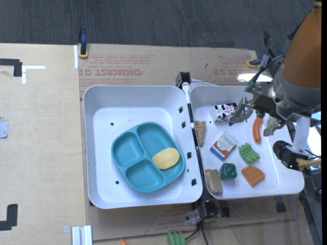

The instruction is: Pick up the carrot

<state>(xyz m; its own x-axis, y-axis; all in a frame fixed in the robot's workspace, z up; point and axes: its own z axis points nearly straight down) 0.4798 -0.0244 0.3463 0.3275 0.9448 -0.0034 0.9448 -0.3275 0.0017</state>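
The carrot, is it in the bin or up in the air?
In the bin. The carrot lies on the right bin's floor beside the gripper.

A: Big orange band [306, 45] up top, rounded, sitting on a grey wrist [299, 93].

B: Below it, dark metal brackets, thin cables, and a black round fitting [282, 150].

1. a single fixed camera sits above the bench [41, 152] and looks down at a slant.
2. it stands far enough back to take in both white bins, the left bin [97, 188] and the right bin [286, 188], side by side.
3. dark floor [153, 9] fills the top of the view.
4. the arm [306, 50] reaches in from the right edge.
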